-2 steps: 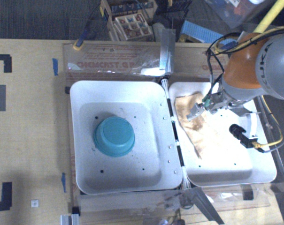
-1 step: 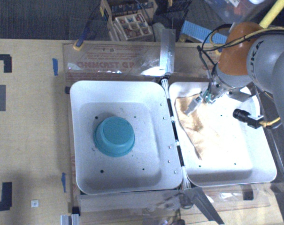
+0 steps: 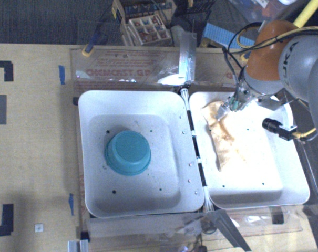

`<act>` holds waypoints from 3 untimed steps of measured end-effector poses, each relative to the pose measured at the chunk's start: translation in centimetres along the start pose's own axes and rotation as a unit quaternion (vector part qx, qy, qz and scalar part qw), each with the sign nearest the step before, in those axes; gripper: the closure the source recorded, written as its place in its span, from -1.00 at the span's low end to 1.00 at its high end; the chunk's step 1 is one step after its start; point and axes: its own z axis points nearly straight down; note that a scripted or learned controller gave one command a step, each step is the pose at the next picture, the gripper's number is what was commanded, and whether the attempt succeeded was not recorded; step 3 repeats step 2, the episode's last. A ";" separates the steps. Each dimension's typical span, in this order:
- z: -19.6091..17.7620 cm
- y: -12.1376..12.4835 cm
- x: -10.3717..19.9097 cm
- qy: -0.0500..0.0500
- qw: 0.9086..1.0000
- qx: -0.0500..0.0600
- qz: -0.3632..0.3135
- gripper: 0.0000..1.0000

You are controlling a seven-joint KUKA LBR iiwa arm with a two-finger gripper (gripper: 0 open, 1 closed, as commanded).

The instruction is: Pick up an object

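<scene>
A crumpled tan cloth [image 3: 223, 136] lies in the right bin [image 3: 264, 185], stretched from the bin's upper left corner down toward its middle. My gripper [image 3: 234, 106] reaches down from the grey arm with its orange band and sits at the cloth's upper right edge. Its tip is at or just above the fabric; I cannot tell if they touch. A teal bowl [image 3: 128, 151] rests upside down in the middle of the left bin [image 3: 95, 109], far from the gripper.
The two bins meet along a central divider [image 3: 194, 140]. A black cylindrical part [image 3: 274, 126] with a yellow cable juts over the right bin's right side. Clear plastic packaging [image 3: 132, 70] lies behind the bins.
</scene>
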 end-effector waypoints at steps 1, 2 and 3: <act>-14.0 2.7 4.2 0.000 0.997 0.000 0.073 1.00; -8.4 1.4 2.3 0.001 0.999 0.001 0.043 1.00; -8.4 1.4 2.3 0.001 0.999 0.001 0.043 1.00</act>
